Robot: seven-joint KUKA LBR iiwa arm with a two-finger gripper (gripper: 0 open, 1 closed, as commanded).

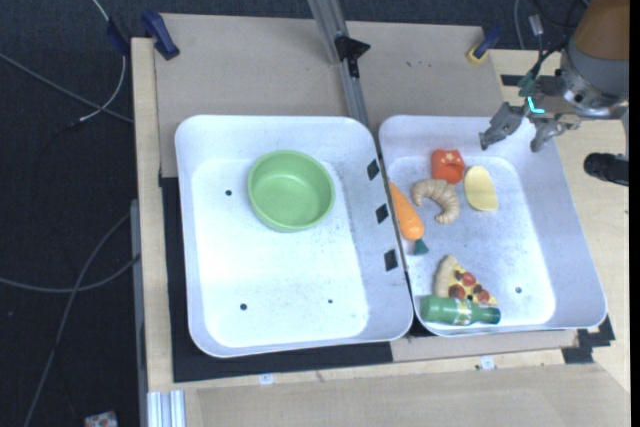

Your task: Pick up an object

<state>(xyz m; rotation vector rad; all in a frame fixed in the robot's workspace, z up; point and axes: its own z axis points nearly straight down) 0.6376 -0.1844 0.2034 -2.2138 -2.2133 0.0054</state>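
The hand (pixel 523 128) hangs spread and empty over the right bin's (pixel 560 245) far rim. Nearest it, inside that bin, lie a small red block (pixel 447 164) and a pale yellow, rounded piece (pixel 481 189), close beside each other.

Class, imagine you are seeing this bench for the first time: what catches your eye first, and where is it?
The green bowl stands out alone in the left bin. The right bin holds bright toy food, including an orange carrot by its left wall. The hand hangs open over that bin's far right corner.
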